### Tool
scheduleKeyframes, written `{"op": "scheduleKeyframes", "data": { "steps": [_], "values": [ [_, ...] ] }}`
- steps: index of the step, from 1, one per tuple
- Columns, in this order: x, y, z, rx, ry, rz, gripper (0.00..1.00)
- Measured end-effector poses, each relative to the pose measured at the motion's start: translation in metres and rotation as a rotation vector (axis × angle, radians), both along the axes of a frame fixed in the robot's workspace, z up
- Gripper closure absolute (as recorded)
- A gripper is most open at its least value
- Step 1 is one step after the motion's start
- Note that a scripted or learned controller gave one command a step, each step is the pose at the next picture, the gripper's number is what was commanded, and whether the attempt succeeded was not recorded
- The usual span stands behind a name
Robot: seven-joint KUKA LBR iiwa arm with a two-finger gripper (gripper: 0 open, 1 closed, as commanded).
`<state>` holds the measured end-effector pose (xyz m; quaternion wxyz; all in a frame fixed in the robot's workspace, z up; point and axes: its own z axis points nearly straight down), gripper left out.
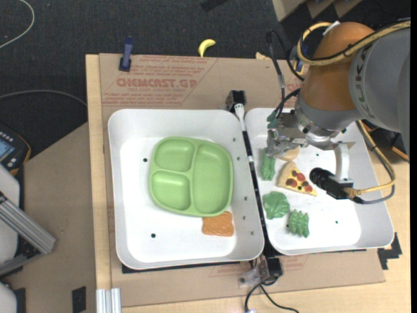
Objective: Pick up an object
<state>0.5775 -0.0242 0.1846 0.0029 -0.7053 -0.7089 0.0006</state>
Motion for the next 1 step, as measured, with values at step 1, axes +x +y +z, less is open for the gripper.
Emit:
{"op": "scheduleKeyframes", "data": {
  "steps": [1],
  "values": [
    [-0.0337, -0.0323, 0.1651, -0.005, -0.025, -0.007, 1.00]
  ]
}}
